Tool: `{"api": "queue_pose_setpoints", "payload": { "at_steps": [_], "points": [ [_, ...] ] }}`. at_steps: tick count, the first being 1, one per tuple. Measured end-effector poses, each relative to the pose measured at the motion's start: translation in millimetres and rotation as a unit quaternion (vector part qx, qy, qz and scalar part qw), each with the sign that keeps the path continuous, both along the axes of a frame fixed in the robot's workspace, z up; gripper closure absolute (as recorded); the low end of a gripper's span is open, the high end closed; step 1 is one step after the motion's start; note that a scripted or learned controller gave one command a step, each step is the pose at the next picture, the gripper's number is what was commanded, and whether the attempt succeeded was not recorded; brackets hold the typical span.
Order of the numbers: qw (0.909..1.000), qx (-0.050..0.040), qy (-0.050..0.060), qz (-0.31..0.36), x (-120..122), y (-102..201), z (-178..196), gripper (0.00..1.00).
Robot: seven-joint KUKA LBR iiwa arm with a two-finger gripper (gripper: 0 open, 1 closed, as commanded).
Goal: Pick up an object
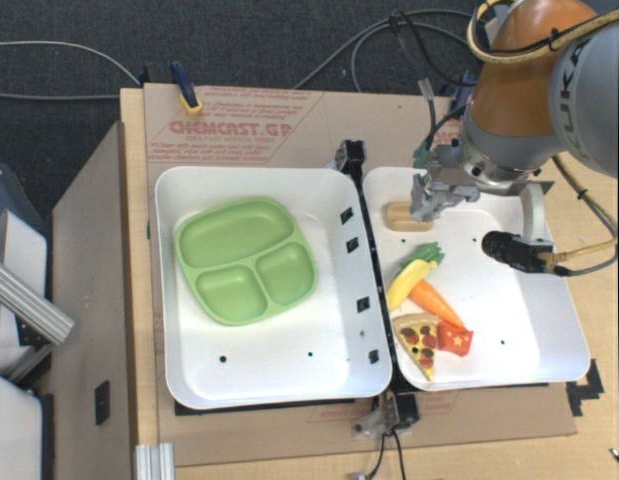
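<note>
My gripper hangs low over the far left part of the right bin. A tan, bread-like piece lies right at its left side, partly hidden by it; whether they touch I cannot tell. Nearer the front of this bin lie a yellow corn cob with green leaves, an orange carrot, a pizza slice and a small red piece. These lie close together, a short way in front of the gripper.
The left bin holds a green divided plate. A black divider with clips runs between the bins. Cables cross behind the bench, and a blue-yellow clamp sits at the cardboard's far edge.
</note>
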State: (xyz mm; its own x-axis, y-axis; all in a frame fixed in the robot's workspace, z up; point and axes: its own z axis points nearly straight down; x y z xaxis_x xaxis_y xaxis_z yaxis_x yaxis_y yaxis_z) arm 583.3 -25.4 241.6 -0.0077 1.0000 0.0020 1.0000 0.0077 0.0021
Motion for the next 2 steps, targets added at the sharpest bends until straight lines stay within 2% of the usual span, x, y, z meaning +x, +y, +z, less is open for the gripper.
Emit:
{"api": "queue_pose_setpoints", "payload": {
  "at_steps": [2],
  "points": [
    [1.0000,-0.0001,0.001,-0.001,19,116,-21,1.00]
  ]
}}
